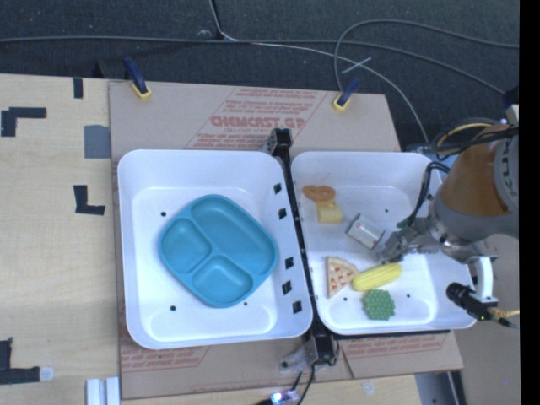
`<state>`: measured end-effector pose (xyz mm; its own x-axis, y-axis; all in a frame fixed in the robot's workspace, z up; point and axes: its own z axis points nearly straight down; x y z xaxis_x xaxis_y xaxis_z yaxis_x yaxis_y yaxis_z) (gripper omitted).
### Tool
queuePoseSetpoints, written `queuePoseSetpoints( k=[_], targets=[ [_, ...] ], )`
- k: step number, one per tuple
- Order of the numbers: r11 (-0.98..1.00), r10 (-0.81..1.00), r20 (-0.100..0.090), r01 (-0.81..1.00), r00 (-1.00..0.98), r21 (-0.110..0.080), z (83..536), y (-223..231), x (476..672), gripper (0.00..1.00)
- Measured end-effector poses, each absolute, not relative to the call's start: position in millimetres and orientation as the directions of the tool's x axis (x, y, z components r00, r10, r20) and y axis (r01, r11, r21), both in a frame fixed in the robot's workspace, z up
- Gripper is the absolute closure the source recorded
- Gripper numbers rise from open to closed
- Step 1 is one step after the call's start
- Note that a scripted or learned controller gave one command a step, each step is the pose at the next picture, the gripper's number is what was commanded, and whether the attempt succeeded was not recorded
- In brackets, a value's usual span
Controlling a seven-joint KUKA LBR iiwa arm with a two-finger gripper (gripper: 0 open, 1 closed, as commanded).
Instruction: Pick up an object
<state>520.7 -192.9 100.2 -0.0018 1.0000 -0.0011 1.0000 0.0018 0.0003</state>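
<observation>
— Where does the camera sit?
— Fixed above the bench, looking down at a slant, far enough back to take in both the left bin (135,226) and the right bin (422,310).
— And the arm (477,184)?
— It enters from the frame's right side.

The left bin (135,226) was mostly taken by the blue divided plate (218,249), with open floor along its rim. In the right bin (371,169), the back strip lay open. Crowding the front were the pizza slice (338,274), corn cob (377,275) and broccoli (379,305), close together. The end effector (395,245) hung just above the corn, beside the grey block (364,231).
</observation>
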Motion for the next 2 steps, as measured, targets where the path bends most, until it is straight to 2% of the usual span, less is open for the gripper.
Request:
queuePoseSetpoints(
  k=[2],
  targets=[
    [0.003,1.000,-0.002,1.000,-0.003,0.005,220.1,-178.3,523.9,1.00]
  ],
)
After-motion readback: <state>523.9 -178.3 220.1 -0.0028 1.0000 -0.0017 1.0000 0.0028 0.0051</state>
